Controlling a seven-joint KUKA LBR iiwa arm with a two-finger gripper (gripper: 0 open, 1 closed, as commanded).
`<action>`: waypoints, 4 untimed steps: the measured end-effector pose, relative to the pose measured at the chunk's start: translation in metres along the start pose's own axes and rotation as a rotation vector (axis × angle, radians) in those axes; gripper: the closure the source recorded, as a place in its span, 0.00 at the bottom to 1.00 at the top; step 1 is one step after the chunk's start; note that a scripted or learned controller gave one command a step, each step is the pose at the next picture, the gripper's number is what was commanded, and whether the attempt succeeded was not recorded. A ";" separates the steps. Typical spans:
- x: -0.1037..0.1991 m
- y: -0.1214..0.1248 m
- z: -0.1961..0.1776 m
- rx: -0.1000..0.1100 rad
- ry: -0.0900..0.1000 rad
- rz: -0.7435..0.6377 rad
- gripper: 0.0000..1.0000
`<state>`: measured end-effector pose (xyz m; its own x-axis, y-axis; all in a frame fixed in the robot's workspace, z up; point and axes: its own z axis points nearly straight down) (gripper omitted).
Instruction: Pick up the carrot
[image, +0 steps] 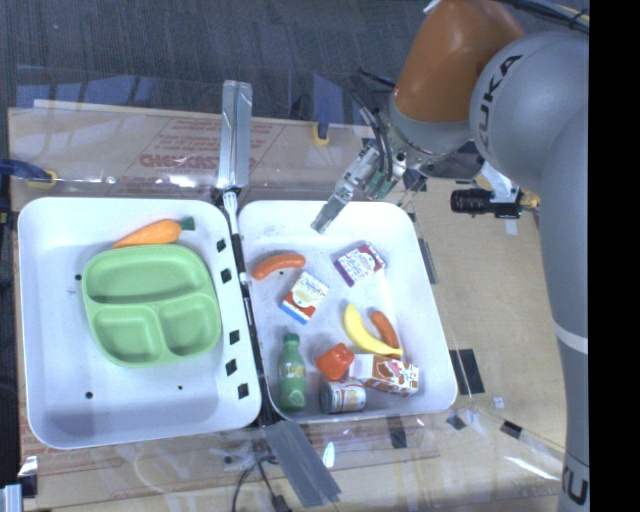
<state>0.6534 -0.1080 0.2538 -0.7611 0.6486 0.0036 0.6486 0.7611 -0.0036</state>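
The carrot (150, 233), orange with a small green top, lies in the left bin (45, 300) at its far edge, just behind a green divided plate (152, 303). My gripper (326, 217) hangs over the far left corner of the right bin (430, 300), tilted down and to the left. It is well to the right of the carrot, across the divider between the bins. Nothing is seen held in it.
The right bin holds a sausage (277, 264), a purple packet (359, 263), a small carton (304, 297), a banana (363, 334), a red pepper (336, 360), a green bottle (291, 372), a can (344, 397) and a juice box (386, 374).
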 end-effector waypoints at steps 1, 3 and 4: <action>0.000 0.000 0.000 0.000 0.000 0.000 0.00; 0.006 0.001 0.023 0.000 0.000 -0.275 0.00; 0.017 0.005 0.164 -0.001 -0.001 -0.471 0.00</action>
<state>0.6435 -0.0932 0.0898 -0.9726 0.2325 0.0034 0.2325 0.9726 -0.0005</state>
